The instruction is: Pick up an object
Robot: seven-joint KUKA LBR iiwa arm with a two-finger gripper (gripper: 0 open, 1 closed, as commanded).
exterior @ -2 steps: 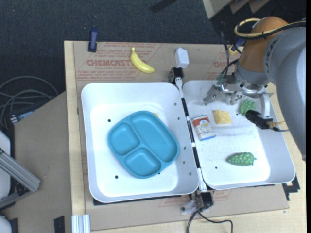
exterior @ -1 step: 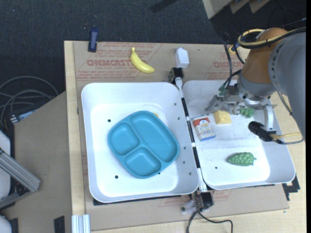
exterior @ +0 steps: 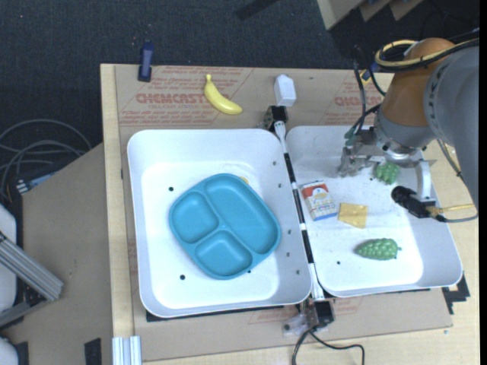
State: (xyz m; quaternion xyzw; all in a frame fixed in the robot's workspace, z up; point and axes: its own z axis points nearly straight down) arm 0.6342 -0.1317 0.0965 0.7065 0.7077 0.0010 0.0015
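A light wooden bench [exterior: 114, 226] stands on dark carpet, with a sheet of printed cardboard [exterior: 183, 97] across its far part and two shallow white bins side by side on top. In the right bin [exterior: 426, 268], the gripper [exterior: 358, 160] is down near the far wall, with the grey arm and its orange band reaching in from the right; whether its fingers are apart or together cannot be told, since they are small and partly masked by the wrist. Just right of the gripper, half under the wrist, lies a small green object [exterior: 387, 173], touching or nearly touching the arm. Toward the near side, a green bunch of grapes [exterior: 378, 249] lies alone with bare white floor around it, well clear of the right and near rims. Between it and the gripper sits a yellow wedge [exterior: 352, 215], and just left of that a small red and white carton [exterior: 319, 201] close to the seam where the bins meet. The left bin [exterior: 148, 166] holds a blue divided plate [exterior: 223, 224], tilted in plan and taking up most of the floor, with open margin along the far and left rims. Beyond the bins, on the cardboard, a yellow banana [exterior: 220, 97] lies well apart from a small white block [exterior: 285, 90] near the seam's far end.
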